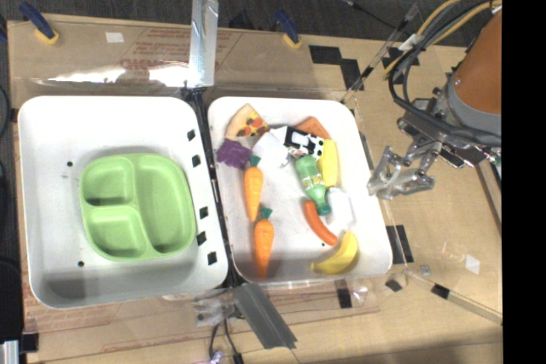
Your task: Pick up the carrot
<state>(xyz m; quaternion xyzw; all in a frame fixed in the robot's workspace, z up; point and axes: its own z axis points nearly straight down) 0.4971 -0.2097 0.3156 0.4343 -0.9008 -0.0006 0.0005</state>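
Note:
Two orange carrots lie in the right bin [367, 209]. The longer carrot [252, 192] runs lengthwise near the bin's left wall. Just below it is the shorter carrot [264, 241], its green top pointing up. My gripper [401, 176] hangs outside the bin, past its right rim and well to the right of both carrots. It is open with nothing between its fingers.
The right bin also holds a pizza slice [247, 124], a purple piece [232, 153], a green bottle [309, 176], a yellow piece [329, 163], a red chili [319, 222] and a banana [338, 255]. A green divided plate [136, 206] sits in the left bin [34, 132].

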